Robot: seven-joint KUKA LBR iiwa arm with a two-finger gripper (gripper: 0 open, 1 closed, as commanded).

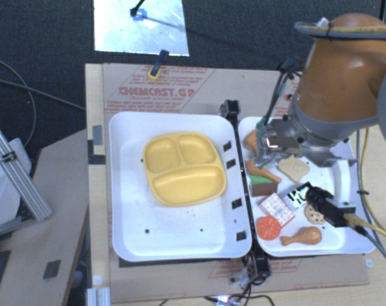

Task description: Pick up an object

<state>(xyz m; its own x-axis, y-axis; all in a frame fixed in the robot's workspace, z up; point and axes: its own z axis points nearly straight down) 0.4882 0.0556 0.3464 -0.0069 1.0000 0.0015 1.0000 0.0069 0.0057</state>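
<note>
**Camera view: toy food crowded in right bin, arm low over its far-left corner**

Toy food pieces lying in the right bin (353,244): bread slice (293,168) near the middle, orange carrot-like piece (262,169) and green block (263,186) against the left wall, patterned pink-and-white block (277,208) just beyond a red tomato slice (267,227) at the near-left corner, drumstick (302,236) along the near edge, cookie (314,215) and a black-and-white piece (299,194) toward the right.

Gripper (267,140) down over the far-left part of that bin, close to another orange piece (251,141); cannot tell how far apart the pincer stands, nor anything visibly held. Orange-banded arm (343,69) bulking over the bin's far-right corner.

Left bin (126,234) carrying a yellow divided plate (183,168), set near its middle.
</note>
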